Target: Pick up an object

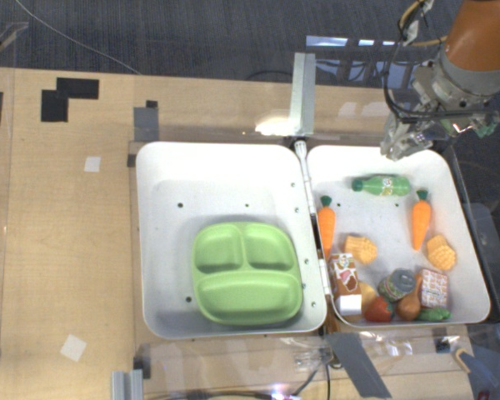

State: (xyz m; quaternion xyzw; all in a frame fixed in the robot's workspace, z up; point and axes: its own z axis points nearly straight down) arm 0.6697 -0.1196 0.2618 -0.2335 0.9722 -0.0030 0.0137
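A: In the overhead view, where was the pincer (407,142)?

B: It hung at the far edge of the right bin (471,223), near its far rim, with nothing between its tips. Whether the tips stood apart or together I could not tell; they were a pale blur from above.

A: And the things to pick from?

B: All in the right bin. A green bottle (382,187) lay on its side closest to the pincer, well apart from the rest. One carrot (326,223) lay along the left wall, another carrot (421,217) toward the right. The near end was crowded: cartons, a can (397,284) and a tomato (379,308) touching one another. The left bin (167,223) held a green tray (247,272).

A: So which would you have gone for?

B: The bottle (my judgement only). It had free floor all round, so the tips could straddle its narrow width, set across its long axis, and come straight down. The near pile risked catching two things or nudging a neighbour.
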